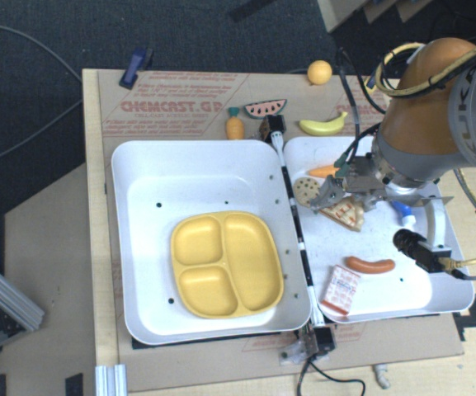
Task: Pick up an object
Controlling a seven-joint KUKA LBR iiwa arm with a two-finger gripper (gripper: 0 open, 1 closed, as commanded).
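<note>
My gripper (335, 191) hangs over the back left part of the right bin (435, 299), below the grey arm with its orange band. It is just above a toast-coloured wedge slice (346, 214) and beside a round brown cookie (305, 190). An orange carrot piece (323, 172) lies just behind the gripper. A red sausage (369, 264) and a red-and-white packet (341, 290) lie toward the bin's front. A small blue item (406, 217) peeks out beneath the wrist. Nothing is visibly held.
The left bin (139, 172) holds a yellow divided plate (225, 264). Behind the bins on the board lie a banana (323, 124), an orange ball (320, 73), a watermelon slice (266, 107), a small orange toy (235, 127) and a blue item (135, 67).
</note>
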